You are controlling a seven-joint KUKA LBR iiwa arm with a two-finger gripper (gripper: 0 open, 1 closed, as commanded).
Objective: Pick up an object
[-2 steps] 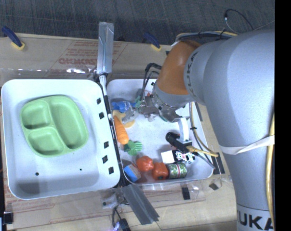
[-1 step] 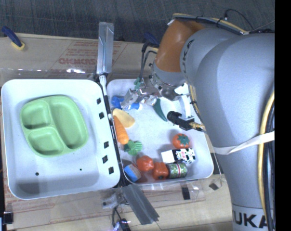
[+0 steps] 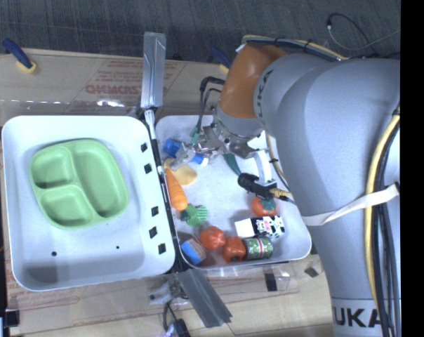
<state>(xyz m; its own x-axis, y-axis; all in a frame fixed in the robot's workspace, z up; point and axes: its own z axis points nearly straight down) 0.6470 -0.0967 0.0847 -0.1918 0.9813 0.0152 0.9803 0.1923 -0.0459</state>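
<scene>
Arm [image 3: 317, 118] reaching in from the right, its orange band [image 3: 243, 83] sitting over the far edge of the right bin [image 3: 215, 184]. Claw [image 3: 200, 144] hanging low in the far-left part of that bin; can't tell whether it is apart or together, and nothing is showing clamped in it.

Candidate objects all lying in the right bin:
- Blue item [image 3: 173, 147] sitting just left of the claw, by the bin's left wall.
- Yellow item [image 3: 186, 175] lying just near-side of the claw, close to the blue item.
- Carrot [image 3: 177, 194] lying along the left wall, touching or nearly touching the yellow item.
- Green leafy toy [image 3: 195, 215] lying just nearer than the carrot.
- Red round toy [image 3: 212, 238], a second red piece [image 3: 234, 248] and a dark can [image 3: 257, 247] crowding in a row along the near wall, the can lying on its side.
- Blue cup [image 3: 193, 251] tucked in the near-left corner.
- Cow-patterned box [image 3: 261, 226] resting just beyond the can.
- Small orange toy [image 3: 262, 206] lying just beyond the box.

Left bin [image 3: 71, 258] holding a green divided plate [image 3: 77, 181], well apart from the claw. Both bins sitting on a cardboard-covered surface [image 3: 114, 83].
</scene>
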